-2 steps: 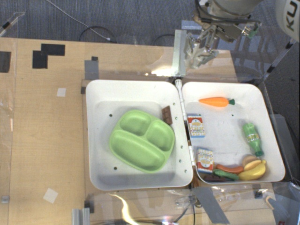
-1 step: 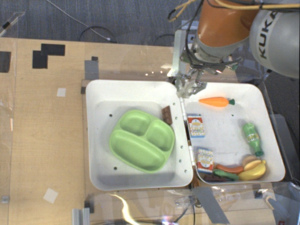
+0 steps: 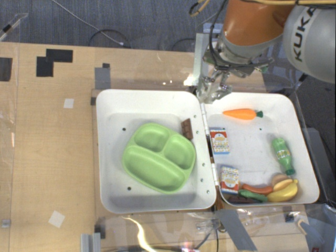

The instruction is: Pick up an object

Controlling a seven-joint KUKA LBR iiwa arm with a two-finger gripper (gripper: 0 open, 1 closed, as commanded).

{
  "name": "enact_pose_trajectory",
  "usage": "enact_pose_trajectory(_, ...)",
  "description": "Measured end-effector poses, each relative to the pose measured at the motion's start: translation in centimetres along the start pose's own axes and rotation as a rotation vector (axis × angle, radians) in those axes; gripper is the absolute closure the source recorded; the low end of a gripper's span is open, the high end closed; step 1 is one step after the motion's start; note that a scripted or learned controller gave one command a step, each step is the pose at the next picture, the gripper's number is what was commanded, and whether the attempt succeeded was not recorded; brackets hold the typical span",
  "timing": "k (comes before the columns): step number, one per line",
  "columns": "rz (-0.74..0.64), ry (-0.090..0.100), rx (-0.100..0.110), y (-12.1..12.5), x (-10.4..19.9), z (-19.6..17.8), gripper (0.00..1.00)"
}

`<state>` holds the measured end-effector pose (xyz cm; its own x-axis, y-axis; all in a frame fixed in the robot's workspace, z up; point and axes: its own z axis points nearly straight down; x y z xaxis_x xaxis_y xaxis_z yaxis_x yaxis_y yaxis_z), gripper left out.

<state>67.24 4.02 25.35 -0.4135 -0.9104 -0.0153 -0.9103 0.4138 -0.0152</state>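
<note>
Yellow banana (image 3: 285,191), smooth and curved, lies far below the end effector (image 3: 212,91) beside a red pepper (image 3: 255,189), a peach-coloured piece (image 3: 282,181) and a small printed carton (image 3: 229,179); a second carton (image 3: 220,141), flat and boxy, sits nearer, just below it; the orange carrot (image 3: 240,114), tapered with a green tip, lies closest, a little down and right; a green bottle (image 3: 282,155) rests further right. Whether the end effector is released or clenched I cannot tell; it hangs over the right bin's (image 3: 302,122) upper-left corner, carrying nothing visible. Likely best target: the carrot, gripped across its narrow width, descending clear of the bin wall. Down-left, a glossy green divided plate (image 3: 159,157) fills the left bin (image 3: 113,114), a dark brown bar (image 3: 186,129) at its edge.
</note>
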Motion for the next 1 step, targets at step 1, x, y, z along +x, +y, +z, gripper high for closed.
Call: enact_pose_trajectory(1,-0.432,0.008,-0.014,-1.88,5.12,6.72,1.0)
